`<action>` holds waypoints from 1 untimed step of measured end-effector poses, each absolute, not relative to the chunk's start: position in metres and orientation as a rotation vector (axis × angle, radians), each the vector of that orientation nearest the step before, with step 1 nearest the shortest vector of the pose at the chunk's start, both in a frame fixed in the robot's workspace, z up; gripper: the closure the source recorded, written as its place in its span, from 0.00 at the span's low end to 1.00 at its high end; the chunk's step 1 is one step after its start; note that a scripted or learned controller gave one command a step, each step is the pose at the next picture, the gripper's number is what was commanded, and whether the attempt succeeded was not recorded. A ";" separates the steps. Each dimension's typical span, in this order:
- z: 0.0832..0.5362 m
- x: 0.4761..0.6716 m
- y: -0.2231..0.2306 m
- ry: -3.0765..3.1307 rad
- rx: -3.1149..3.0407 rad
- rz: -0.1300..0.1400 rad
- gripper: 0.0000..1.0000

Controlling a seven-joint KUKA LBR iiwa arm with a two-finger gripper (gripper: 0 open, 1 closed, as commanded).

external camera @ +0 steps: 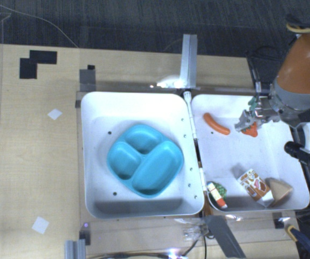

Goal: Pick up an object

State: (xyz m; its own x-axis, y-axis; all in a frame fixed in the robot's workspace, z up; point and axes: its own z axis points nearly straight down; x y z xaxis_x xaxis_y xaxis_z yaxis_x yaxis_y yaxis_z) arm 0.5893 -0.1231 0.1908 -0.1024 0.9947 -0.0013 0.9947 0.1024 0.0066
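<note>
You have the gripper (248, 124) low near the right bin's (300, 198) far edge — possibly over a small orange-red piece (250, 132) — finger state I cannot tell, so confirm before lifting.

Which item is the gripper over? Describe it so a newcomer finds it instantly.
Go to the right bin, upper half, under the gripper. There lies a small orange-red piece, stubby and partly hidden, unlike the long sausage on its left.

A divided plate (145, 159) lies in the left bin (95, 198); the right bin (292, 161) holds a sausage (216, 124), a carton (253, 184) and a cone (280, 188).
</note>
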 end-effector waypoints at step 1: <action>0.180 0.578 -0.153 2.402 2.017 0.004 1.00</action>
